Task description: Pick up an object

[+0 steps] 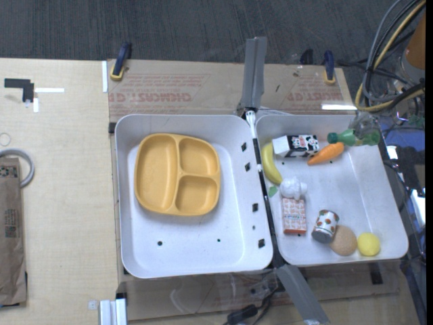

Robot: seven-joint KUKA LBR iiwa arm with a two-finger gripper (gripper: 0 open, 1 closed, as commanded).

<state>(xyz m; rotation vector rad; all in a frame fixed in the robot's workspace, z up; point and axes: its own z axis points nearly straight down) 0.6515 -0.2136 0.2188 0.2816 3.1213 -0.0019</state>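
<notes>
Where bins meet, banana hugs right bin edge, carrot near back rim.

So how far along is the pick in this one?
Nothing looks picked yet. The banana, carrot, milk carton, juice box, egg and lemon all lie in the right bin. Nothing is in hand; the whole pick remains.

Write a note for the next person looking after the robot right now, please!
Arm: parked off the right bin's far right side; jaws can't be judged.
Left bin: yellow divided plate.
Right bin: banana, cow-print carton, carrot, white bottle, red-and-white carton, spotted cup, tan egg, lemon.
Done: nothing picked up.
Left: choose an object, grasp it, lift it.
</notes>
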